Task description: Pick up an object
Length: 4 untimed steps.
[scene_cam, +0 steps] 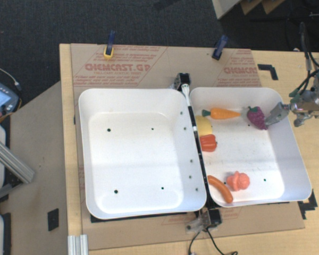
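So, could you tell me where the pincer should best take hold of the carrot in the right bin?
Probably across the middle of the carrot, coming straight down from above. It lies flat, lengthwise left to right, with its green top at the left end. The orange body is slim, and bare floor of the right bin shows on both long sides, so the fingers could straddle it there.

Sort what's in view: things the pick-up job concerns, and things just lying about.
Job:
hand
carrot
purple grapes
yellow piece
red pepper
pink toy
sausage
right bin

Lying about:
left bin
blue clamps
cardboard sheet
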Each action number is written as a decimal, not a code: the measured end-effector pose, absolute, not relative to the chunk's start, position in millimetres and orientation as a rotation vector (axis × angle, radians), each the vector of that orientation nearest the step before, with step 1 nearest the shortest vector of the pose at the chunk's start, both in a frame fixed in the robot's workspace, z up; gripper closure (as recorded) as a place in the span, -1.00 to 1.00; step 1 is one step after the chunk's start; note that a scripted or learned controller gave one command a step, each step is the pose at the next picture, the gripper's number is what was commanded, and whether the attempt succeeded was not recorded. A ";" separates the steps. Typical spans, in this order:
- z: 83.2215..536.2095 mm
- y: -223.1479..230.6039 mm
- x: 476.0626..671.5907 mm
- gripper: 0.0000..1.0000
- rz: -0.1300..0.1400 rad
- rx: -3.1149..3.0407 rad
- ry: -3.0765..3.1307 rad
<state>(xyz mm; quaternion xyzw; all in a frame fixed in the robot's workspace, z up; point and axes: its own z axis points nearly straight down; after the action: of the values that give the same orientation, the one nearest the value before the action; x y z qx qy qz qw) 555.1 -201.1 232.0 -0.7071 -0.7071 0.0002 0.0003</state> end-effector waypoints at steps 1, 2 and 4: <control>487.7 -184.5 571.7 -1.00 -0.015 -2.232 -2.239; 489.1 -184.8 571.5 1.00 -0.002 -2.227 -2.229; 433.3 -169.8 623.9 1.00 0.001 -2.218 -2.225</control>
<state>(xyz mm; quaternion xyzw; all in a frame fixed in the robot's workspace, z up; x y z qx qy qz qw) 623.9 -169.8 433.3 -0.7060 -0.7082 0.0004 0.0001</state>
